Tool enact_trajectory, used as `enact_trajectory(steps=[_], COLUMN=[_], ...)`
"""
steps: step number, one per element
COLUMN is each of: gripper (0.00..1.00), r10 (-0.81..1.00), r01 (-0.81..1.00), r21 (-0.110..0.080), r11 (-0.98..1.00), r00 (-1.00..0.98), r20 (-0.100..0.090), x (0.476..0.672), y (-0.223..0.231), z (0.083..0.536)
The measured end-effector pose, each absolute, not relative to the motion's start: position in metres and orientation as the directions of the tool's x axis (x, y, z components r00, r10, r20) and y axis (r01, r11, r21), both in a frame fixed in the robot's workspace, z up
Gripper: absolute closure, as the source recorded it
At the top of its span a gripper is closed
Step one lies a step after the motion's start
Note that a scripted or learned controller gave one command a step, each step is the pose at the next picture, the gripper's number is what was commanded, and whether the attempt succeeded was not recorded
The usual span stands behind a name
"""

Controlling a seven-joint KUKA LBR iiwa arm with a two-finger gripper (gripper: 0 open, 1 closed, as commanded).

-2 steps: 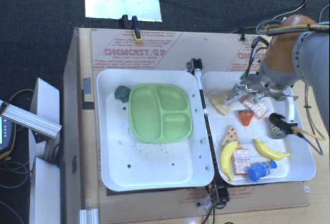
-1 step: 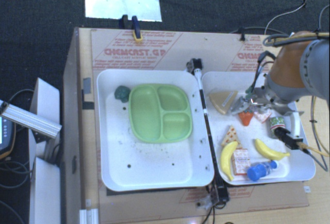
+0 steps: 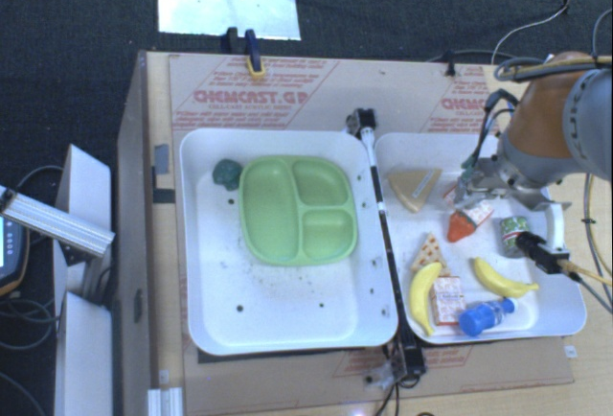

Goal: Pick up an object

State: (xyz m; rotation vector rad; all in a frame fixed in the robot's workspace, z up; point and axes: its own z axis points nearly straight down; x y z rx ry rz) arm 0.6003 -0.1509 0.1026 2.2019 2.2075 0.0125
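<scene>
Several items are held in the right bin [image 3: 575, 313]: nearest, a blue bottle [image 3: 482, 317] and two bananas [image 3: 424, 294]; farther back, a strawberry [image 3: 462, 226], lying directly beneath the gripper [image 3: 476, 196]. Finger state cannot be determined.

Lab: cabled bench [image 3: 287, 83], robot arm [image 3: 560, 122]

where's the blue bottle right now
The blue bottle lies in the right bin, near its front edge, just right of the small carton and below the smaller banana.
</scene>
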Motion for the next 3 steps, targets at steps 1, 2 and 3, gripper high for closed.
enact_trajectory(steps=[1,2,3], gripper=[0.0,0.0,1.0], r10=[1.0,1.0,1.0], r01=[1.0,1.0,1.0], r21=[0.022,0.023,0.026], r11=[0.003,0.001,0.0], r00=[-0.003,-0.001,0.0], r20=[-0.011,-0.009,-0.012], x=[0.6,0.564,0.564], y=[-0.151,-0.132,-0.133], z=[0.102,0.091,0.102])
